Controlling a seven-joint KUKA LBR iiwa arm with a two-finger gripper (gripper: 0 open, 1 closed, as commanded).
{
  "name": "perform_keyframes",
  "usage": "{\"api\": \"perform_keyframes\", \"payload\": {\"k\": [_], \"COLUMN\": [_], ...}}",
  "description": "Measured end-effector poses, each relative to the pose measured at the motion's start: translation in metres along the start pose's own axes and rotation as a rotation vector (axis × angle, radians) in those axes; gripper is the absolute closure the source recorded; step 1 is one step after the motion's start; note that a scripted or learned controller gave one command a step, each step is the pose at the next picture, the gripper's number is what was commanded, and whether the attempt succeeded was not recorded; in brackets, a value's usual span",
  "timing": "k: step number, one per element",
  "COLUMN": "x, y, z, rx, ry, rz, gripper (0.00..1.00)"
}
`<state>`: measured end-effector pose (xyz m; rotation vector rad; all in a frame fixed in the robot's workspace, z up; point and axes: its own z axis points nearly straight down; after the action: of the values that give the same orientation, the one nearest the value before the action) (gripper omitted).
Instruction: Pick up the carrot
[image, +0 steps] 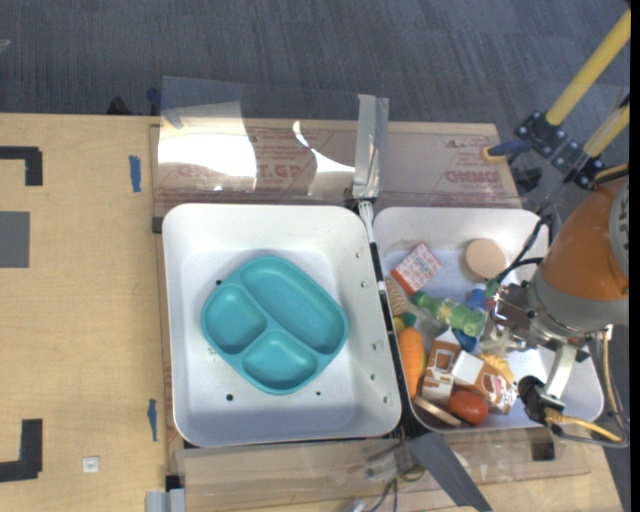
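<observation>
the carrot (411, 362) looks smooth, matt orange plastic. left of it, the teal divided plate (274, 322) is satiny plastic in a glossy white bin (190, 300) on a matt wooden bench (70, 300).

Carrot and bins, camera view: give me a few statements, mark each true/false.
1. The carrot lies in the right bin, near its left wall. True.
2. The teal divided plate sits in the right bin. False: it sits in the left bin.
3. The carrot rests on the plate. False: it lies among the clutter in the right bin.
4. A red tomato lies near the right bin's front edge. True.
5. The arm reaches over the right bin. True.
</observation>
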<state>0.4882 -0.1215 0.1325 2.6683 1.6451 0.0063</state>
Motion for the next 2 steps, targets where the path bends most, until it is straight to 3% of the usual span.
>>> {"api": "perform_keyframes", "payload": {"k": [1, 2], "x": [0.004, 0.024], "y": [-0.011, 0.018], "z": [0.016, 0.045], "rx": [0.007, 0.005], "ry": [0.002, 0.001], "rz": [-0.333, -0.097], "gripper": [1.00, 1.00]}}
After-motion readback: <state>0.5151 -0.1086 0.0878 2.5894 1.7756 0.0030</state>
